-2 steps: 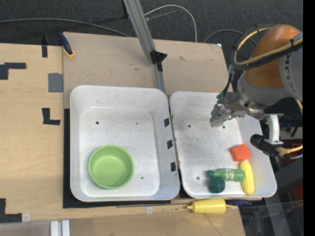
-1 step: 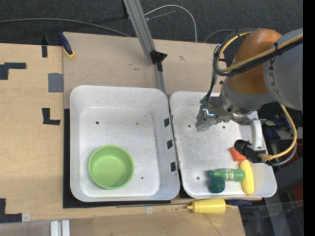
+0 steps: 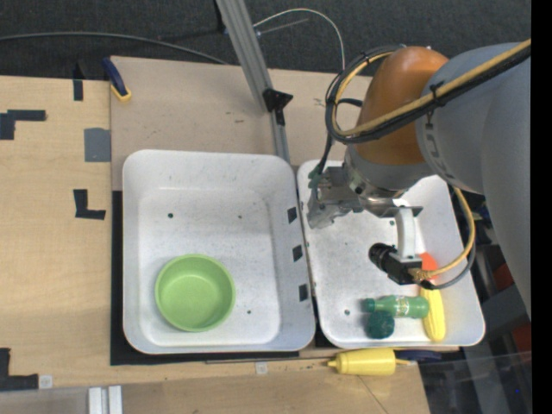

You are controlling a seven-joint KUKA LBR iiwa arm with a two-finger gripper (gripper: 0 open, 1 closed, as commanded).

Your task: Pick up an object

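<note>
My gripper (image 3: 321, 207) hangs low over the far left part of the right bin (image 3: 345, 266), close to the wall it shares with the left bin. Nothing shows beneath it. At the near right corner of that bin, well apart from the gripper, lies a green bottle-like object (image 3: 398, 306). A dark teal piece (image 3: 378, 324) rests against its near side and a yellow object (image 3: 435, 317) lies at its right end. A light green bowl (image 3: 195, 292) sits upright in the near left part of the left bin (image 3: 207, 179).
A yellow object (image 3: 366, 362) lies outside the bins on the bench, just past the right bin's near rim. A grey metal post (image 3: 250, 50) slants up behind the bins. The bulky arm covers the right bin's far right part.
</note>
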